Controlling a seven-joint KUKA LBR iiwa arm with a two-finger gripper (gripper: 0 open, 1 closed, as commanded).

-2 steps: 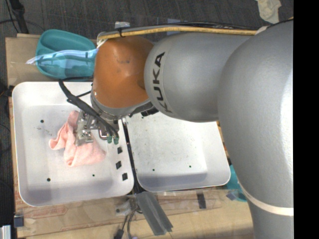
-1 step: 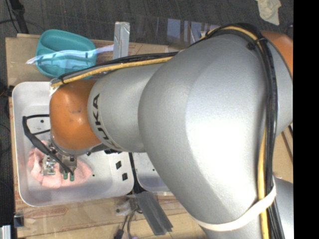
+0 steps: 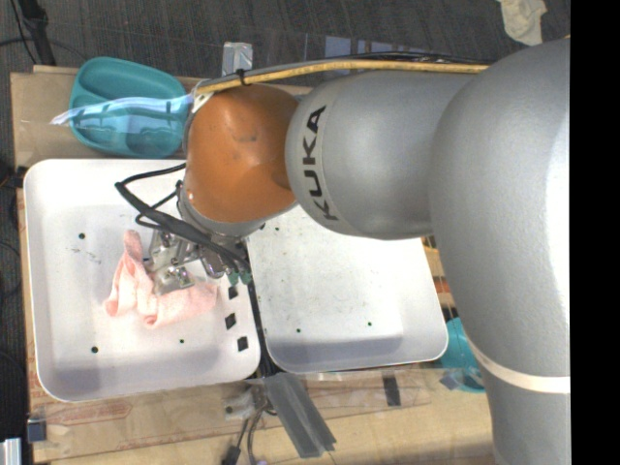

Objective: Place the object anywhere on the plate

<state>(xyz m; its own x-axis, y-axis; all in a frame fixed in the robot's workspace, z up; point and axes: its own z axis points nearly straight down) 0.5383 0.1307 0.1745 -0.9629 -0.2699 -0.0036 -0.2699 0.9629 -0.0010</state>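
Honestly, the main risk is a missed or partial grab. The gripper [image 3: 177,264] sits low over the pink cloth [image 3: 145,284] in the left bin [image 3: 58,356], right on the cloth's right edge, but metal parts and cables clutter the view there, so I can't tell how far the jaws are apart or whether any fabric is between them. Not calling it held.

Failure modes as I judge them:
- Jaws pinch just one thin fold. The cloth is limp, so it could slip out on lift or while crossing the lip between the bins.
- Cloth drapes and drags on that lip, then pulls free.
- No plate is identifiable. The right bin [image 3: 349,308] shows bare white floor and the arm [image 3: 387,153] covers its far part, so the drop target is uncertain.
- Black cables near the wrist hang close to the cloth and could snag it.

Cloth location: left bin, roughly mid floor, slightly toward the right wall, lying flat and crumpled.

Orientation: long axis runs diagonally, from a narrower end pointing far-left, near the gripper's left side, down to a wider bunched end spreading near and right. It's soft, so that axis won't survive a lift.

The teal bag [image 3: 126,105] sits beyond the left bin's far wall, well apart from the action.
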